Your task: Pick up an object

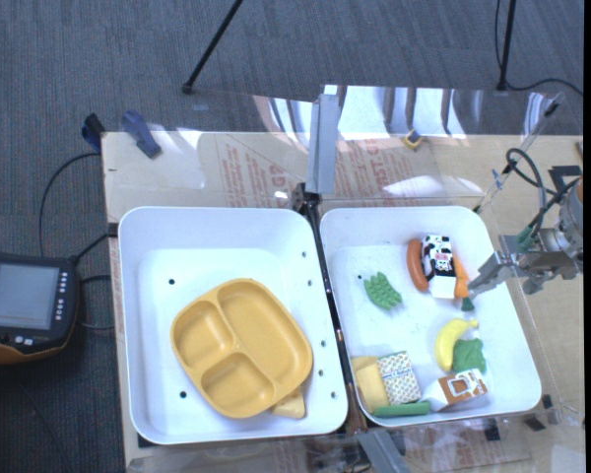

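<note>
My gripper reaches in from the right over the right bin, low above its right side. Its tip is close to an orange carrot and a black-and-white carton, with a red sausage beside them. Just below the tip lie a yellow banana and a green broccoli. I see nothing held in the gripper. A green leafy piece lies apart near the bin's middle.
Along the right bin's front edge sit an orange-and-white carton, a patterned box, a yellow wedge and a green bean. The left bin holds a yellow divided plate. A tablet sits far left.
</note>
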{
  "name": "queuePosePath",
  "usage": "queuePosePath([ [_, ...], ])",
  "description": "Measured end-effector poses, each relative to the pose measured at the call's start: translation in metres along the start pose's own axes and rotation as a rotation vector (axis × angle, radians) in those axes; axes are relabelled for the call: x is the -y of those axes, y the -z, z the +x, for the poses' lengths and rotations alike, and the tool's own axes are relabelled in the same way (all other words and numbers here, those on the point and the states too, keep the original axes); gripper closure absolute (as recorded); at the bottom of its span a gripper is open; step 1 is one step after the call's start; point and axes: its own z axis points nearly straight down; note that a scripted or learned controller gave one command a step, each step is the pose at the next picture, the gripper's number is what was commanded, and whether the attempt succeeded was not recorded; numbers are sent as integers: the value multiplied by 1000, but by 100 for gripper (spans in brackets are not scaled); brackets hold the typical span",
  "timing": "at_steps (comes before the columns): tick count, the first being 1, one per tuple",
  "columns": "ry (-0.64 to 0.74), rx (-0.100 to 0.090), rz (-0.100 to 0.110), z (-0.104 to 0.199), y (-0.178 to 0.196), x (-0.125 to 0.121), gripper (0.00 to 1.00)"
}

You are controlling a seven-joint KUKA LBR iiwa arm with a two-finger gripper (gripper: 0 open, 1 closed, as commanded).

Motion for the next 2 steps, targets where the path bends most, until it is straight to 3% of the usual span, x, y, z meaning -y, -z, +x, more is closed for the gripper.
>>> queuePosePath([
  [1,-85,-1,7,18,-96,-84,0],
  [2,-14,5,-17,14,-160,-129,0],
])
